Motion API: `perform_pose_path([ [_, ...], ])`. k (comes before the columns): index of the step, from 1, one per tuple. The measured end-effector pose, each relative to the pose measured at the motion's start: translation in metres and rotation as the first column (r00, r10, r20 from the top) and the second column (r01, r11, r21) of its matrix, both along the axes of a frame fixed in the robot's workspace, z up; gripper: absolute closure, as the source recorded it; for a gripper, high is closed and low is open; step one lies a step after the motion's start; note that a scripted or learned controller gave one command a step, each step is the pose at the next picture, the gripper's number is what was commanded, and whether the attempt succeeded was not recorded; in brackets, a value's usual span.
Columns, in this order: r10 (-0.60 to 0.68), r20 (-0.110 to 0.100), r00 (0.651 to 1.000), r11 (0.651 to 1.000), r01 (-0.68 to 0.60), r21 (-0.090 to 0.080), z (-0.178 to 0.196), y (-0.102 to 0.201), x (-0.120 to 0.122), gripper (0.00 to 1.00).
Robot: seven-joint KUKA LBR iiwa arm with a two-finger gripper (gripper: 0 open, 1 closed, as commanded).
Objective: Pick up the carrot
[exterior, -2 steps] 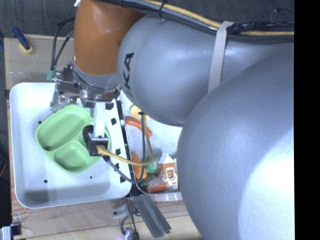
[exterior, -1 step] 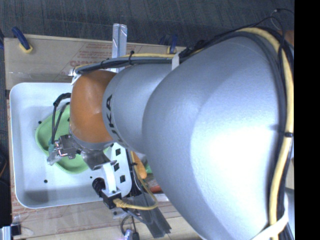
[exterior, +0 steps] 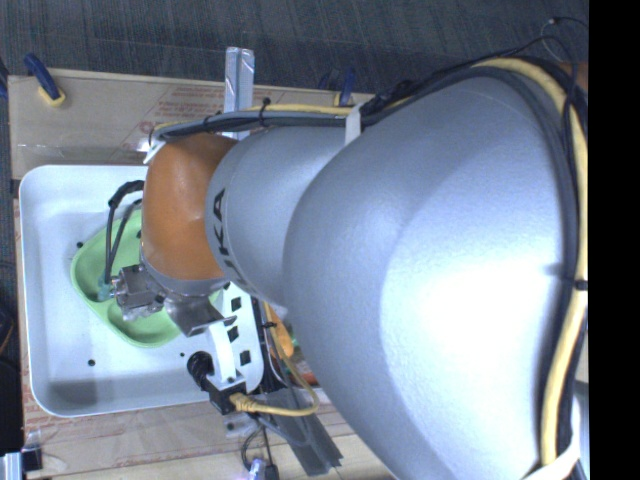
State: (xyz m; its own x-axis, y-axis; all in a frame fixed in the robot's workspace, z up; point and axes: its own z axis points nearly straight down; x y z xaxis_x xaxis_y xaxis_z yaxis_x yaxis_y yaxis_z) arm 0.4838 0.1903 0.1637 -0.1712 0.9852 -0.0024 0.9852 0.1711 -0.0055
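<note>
- Most of the view is taken up by the grey arm (exterior: 420, 268), with its orange band (exterior: 180, 208) seen above the left white bin (exterior: 40, 268).
- The tool (exterior: 130, 293) is lowered onto a green dish (exterior: 95, 268) lying in that bin.
- Its opening cannot be told, and nothing held can be made out.
- A small orange piece (exterior: 287, 343), possibly the carrot, is glimpsed beside the arm near the bin's right edge.

My own arm (exterior: 420, 258) blocks everything right of the green bowl (exterior: 95, 268), while bare floor of the white bin (exterior: 45, 228) lies open to its left and below it.
</note>
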Motion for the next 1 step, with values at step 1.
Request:
perform_pose_path([
  [1,0.078,0.003,0.997,0.997,-0.078,0.003,0.0089,-0.004,0.0366,1.0],
])
